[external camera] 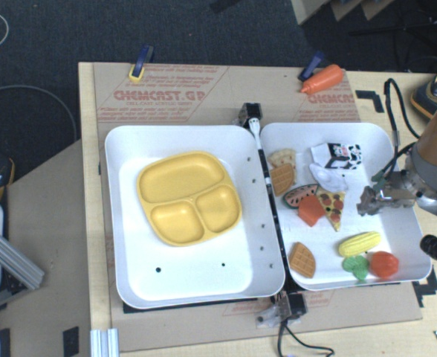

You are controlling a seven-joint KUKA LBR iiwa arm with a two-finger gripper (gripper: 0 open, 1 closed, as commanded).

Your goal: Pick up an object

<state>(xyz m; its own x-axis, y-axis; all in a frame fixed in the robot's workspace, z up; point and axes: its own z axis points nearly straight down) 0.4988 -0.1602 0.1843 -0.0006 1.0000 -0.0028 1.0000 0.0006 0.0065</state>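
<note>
The right bin (382, 136) holds several toy foods: a pizza slice (332, 206), a red block (311, 211), a watermelon wedge (299, 194), a corn cob (359, 242), a tomato (384, 263) with a green piece (360, 267), two waffle pieces (302, 259) (283, 178), a cookie (282, 158) and a black-and-white cloth (336, 161). My gripper (372, 199) hangs over the bin's right side, just right of the pizza slice and above the corn cob. Nothing shows between its fingers.
The left bin (122, 199) carries a yellow divided plate (189, 197). An orange carrot toy (322, 79) lies on the board behind the right bin, beside a blue clamp. Black cables run at the far right.
</note>
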